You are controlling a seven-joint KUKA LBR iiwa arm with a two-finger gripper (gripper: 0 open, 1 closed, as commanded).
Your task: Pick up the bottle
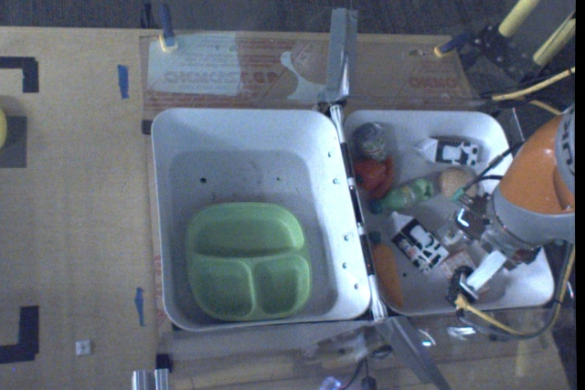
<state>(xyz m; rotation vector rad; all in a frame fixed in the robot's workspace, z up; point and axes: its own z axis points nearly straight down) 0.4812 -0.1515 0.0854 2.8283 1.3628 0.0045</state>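
**A:** Where did things stand?

**B:** The arm (539, 187) hung over the right bin (512, 288), gripper (468, 280) near its front, jaws' state impossible to tell. The green bottle (407, 195) lay apart, mid-bin.

**A:** So, approach?

**B:** Likely; it needed to shift toward the bottle, then descend.

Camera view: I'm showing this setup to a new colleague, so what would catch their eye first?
Probably the green divided plate, alone in the left bin. Next, the grey arm with its orange band, reaching in from the right over the right bin. That bin holds a clutter of small things, among them a green bottle lying on its side near the middle.
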